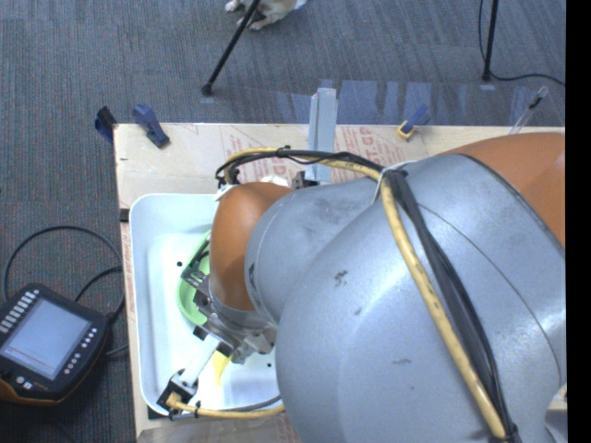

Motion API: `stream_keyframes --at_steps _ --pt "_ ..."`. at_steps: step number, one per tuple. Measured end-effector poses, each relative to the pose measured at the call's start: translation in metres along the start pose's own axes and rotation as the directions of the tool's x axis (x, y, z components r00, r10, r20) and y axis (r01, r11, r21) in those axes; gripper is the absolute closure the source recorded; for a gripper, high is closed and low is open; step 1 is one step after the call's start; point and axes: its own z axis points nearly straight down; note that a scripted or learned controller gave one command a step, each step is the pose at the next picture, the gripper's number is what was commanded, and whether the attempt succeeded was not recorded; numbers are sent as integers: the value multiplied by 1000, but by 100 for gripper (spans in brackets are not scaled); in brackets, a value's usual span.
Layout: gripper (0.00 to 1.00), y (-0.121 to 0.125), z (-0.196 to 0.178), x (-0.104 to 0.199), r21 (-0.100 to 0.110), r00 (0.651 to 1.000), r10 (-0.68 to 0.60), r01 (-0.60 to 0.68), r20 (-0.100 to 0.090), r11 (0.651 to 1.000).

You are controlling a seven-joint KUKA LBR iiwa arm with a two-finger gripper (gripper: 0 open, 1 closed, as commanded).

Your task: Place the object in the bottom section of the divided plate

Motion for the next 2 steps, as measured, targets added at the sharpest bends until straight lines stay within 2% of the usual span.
stream_keyframes --at_steps 1,2 --pt "100 -8 30 9 -17 999 36 -36 -19 999" --pt "100 -5 22 6 -12 999 41 -42 -13 999"
